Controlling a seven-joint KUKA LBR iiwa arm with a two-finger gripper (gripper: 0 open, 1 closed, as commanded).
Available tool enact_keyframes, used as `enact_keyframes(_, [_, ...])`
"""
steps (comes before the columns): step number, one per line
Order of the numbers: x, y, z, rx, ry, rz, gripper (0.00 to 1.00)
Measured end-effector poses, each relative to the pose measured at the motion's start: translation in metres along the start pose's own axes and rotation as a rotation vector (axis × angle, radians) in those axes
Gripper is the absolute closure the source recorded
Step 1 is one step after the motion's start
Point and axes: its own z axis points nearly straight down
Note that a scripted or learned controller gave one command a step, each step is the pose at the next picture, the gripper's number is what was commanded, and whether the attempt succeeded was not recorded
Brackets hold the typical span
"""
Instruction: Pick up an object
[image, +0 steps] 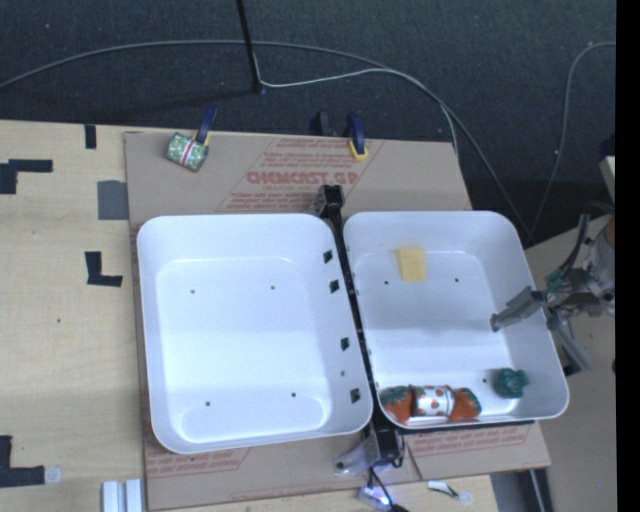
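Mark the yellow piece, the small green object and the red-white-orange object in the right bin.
yellow piece (411, 264): camera view, middle of its flat top face.
small green object (511, 381): camera view, middle of its body.
red-white-orange object (432, 403): camera view, on its white middle section.

Both white bins (240, 330) look like smooth, slightly glossy plastic. Under them lies a matt brown cardboard sheet (290, 175). The desk (50, 300) looks like pale, matt wood.

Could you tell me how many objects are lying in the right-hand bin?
3: a yellow square near the far wall, an orange-and-white toy along the near wall, and a small green object in the near right corner.
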Motion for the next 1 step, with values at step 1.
enact_keyframes(1, [0.0336,0.0019,0.1466,0.007,0.003,-0.002,0.0])
